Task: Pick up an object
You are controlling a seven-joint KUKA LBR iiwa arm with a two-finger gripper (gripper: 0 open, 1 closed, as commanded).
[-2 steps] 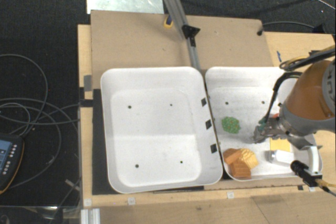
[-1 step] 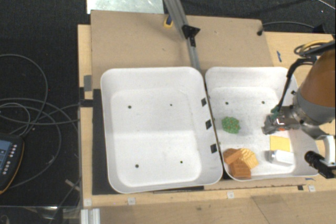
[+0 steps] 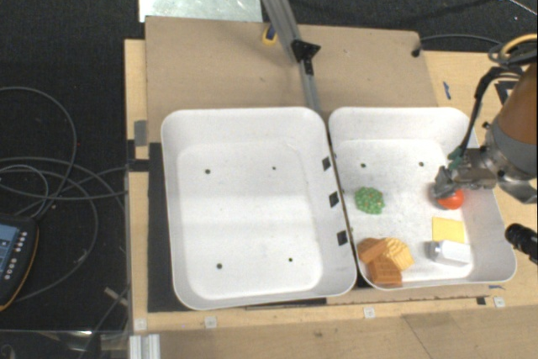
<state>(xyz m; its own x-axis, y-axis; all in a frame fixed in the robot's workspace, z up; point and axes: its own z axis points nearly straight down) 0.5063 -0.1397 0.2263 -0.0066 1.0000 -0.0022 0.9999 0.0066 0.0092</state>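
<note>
From above, we see the claw point(image 3: 450, 181) low in the right bin point(image 3: 395, 126), directly over a red-orange object point(image 3: 451, 199) near the right wall — touching or just above. Its grip we cannot tell.

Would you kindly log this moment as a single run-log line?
gripper over red object, right bin | grasp unconfirmed | also there: green object, yellow block, orange object
</note>
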